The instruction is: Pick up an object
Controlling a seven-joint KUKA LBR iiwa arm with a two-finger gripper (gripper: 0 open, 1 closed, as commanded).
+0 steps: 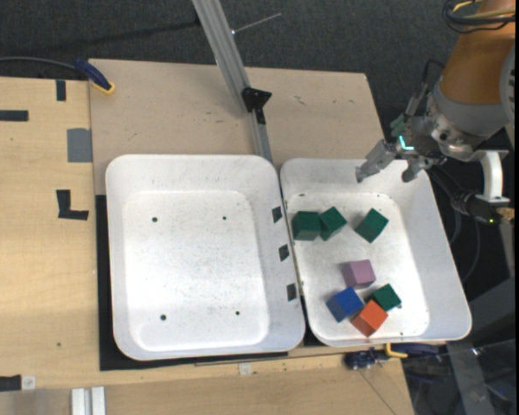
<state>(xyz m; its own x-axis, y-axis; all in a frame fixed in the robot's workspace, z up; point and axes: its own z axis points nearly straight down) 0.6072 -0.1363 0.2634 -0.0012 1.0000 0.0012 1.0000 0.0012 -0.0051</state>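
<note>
Seven blocks lie in the right bin (432,232), while the gripper (387,169) hovers at its upper edge, right of frame centre, fingers (369,166) open and empty.

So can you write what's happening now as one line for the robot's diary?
stage: before pick | tool: open, above right bin far edge, holding nothing | blocks: three green, purple block, blue, orange, all in right bin

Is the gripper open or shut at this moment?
Open. The gripper hangs above the far edge of the right bin with its two fingers spread apart and nothing between them.
</note>
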